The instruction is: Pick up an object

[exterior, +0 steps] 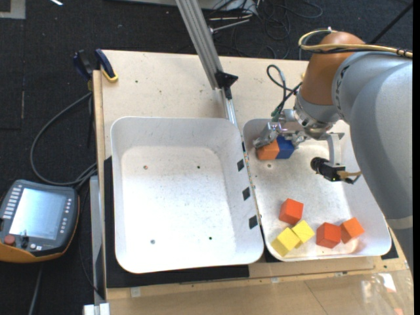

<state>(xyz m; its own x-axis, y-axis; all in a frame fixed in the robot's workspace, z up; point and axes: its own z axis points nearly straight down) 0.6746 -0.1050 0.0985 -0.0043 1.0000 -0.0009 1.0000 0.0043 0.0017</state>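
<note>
Right under the two-finger gripper (279,136), in the far corner of the right white plastic bin (331,199), sit a small blue cube (286,149) and an orange block (267,151), touching each other, orange on the side toward the other bin. Both are tucked up against the fingertips, but honestly I can't tell whether either one is actually between the jaws or just beside them, and how wide the jaws stand is hidden by the wrist hardware, so no call on that.

Nearer the camera from the jaws, well apart from them, there's a loose bunch along the bin's near edge: an orange-red cube (291,210), two yellow cubes (294,236) touching each other just below it, then a red cube (328,235) and a smaller orange cube (352,228) side by side toward the arm's side.

Off to the other side of the jaws is the left white shallow bin (177,189), its floor just speckled. The grey arm with its orange band (328,71) comes in over the right bin.
</note>
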